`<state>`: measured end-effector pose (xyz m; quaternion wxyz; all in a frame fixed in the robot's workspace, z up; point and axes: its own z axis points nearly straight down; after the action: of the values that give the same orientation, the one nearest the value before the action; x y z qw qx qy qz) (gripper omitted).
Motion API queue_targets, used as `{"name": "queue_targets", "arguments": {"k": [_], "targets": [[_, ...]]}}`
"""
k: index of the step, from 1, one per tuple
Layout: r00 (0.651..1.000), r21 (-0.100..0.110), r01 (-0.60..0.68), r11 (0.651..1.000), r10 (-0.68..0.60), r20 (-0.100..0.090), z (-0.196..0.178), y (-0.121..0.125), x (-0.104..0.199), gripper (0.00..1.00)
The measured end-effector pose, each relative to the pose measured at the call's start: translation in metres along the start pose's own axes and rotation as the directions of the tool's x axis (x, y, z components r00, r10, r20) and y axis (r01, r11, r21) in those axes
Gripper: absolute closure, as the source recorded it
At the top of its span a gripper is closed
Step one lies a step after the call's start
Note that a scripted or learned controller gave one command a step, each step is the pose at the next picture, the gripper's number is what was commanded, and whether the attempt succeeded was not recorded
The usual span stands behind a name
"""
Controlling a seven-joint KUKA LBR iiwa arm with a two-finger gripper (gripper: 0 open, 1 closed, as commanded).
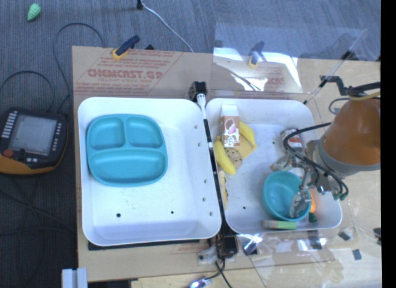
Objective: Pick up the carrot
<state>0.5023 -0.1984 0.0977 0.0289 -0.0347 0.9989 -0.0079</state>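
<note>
1. Carrot (313, 205): a short strip of orange shows in the right bin (260, 215), close to its near right corner, just right of the blue bowl (283, 194). Most of it is hidden behind the gripper and its cables, so its full length and lie cannot be made out.
2. The gripper (303, 201) hangs low over the right edge of the blue bowl, just left of the orange strip. The two look to be touching or nearly so; which, the view does not settle.
3. Whether the claw is wide or narrow cannot be told: dark cables and metal parts crowd the tip. Nothing can be seen clamped in it.
4. The arm (354, 138), with its orange band, comes in from the right and covers the right wall of the bin.
5. Below the bowl, a pale green stick-shaped item (279, 224) lies along the near wall of the right bin.
6. At the left side of the same bin, a banana (225, 157) lies beside a small carton (230, 130), well apart from the carrot.
7. The left bin (148, 215) holds a blue divided plate (126, 148) in its far left part.
8. A handheld control pendant (31, 139) rests on the carpet left of the bench.
</note>
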Motion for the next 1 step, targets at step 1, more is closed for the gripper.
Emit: {"name": "queue_targets", "arguments": {"k": [1], "targets": [[0.998,-0.018,0.061,0.998,-0.061,-0.034,0.0063,0.0679,-0.0193,0.0]]}}
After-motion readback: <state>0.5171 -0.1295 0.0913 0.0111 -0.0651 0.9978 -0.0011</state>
